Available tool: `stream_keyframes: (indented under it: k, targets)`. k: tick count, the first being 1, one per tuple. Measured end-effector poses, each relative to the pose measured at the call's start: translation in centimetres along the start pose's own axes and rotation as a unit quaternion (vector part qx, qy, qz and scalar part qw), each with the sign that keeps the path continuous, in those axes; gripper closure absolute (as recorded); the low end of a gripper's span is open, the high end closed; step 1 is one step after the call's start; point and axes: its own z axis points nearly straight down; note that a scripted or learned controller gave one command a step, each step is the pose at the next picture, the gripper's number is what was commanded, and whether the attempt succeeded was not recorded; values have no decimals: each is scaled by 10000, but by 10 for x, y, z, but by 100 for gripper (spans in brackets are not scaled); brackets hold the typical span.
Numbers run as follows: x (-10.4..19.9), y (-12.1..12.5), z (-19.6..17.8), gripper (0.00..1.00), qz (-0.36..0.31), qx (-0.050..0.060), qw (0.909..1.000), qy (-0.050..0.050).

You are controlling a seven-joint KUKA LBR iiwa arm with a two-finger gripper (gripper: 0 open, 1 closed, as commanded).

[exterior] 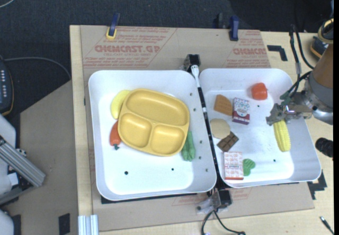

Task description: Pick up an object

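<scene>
My gripper hangs over the right side of the right bin, coming in from the right edge. Just below it a yellow corn cob lies on the bin floor, its upper end close under the gripper. Whether they touch I cannot tell. A red tomato sits to the gripper's upper left. Further left lie a red and white box and a brown cracker.
The right bin also holds a beige round piece, a brown chocolate piece, a red and white packet and a small green item. In the left bin a yellow divided tray lies over yellow, red and green toys.
</scene>
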Motion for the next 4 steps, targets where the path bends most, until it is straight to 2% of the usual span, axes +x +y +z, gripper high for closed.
stream_keyframes:
  k: [1,3,4]
  targets:
    - [0,1,-17,100,5,16,10000,2]
    - [72,81,-32,100,-18,13,10000,10]
    - [105,115,-14,100,-13,24,10000,11]
